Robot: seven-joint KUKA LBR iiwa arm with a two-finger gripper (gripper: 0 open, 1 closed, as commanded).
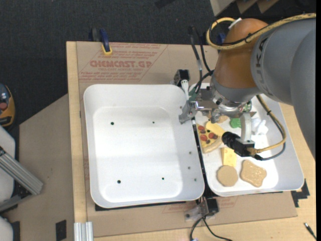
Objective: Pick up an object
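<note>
Bench, two white bins (100, 104) | gripper (220, 115) over pizza slice (209, 137) | grip state unclear

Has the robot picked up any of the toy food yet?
Not that I can see. The arm has reached over the right bin, and its gripper sits low above the toy food. The pizza slice, round cookie and tan biscuit all lie on the bin floor. Nothing looks lifted, so the grab and the lift are left.
</note>
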